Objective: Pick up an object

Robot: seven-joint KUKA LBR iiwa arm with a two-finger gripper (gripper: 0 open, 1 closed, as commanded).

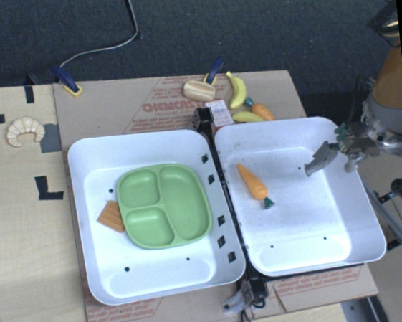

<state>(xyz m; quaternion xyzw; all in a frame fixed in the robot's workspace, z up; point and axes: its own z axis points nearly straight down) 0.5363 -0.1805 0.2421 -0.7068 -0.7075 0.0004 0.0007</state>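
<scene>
Carrot (252, 180) lies alone, slantwise, in the right bin (355, 244), well left of the gripper (318, 162), whose opening I can't tell; looks like light, rigid, smooth plastic, so likely slippery, best pinched across the thicker orange middle.

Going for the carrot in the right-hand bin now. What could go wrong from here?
The end effector sits well off from the carrot, so a slightly misjudged descent could miss. The carrot lies flat and slanted on the smooth right bin, so it may roll or skid aside. Its thin green tip offers little to grip.
</scene>
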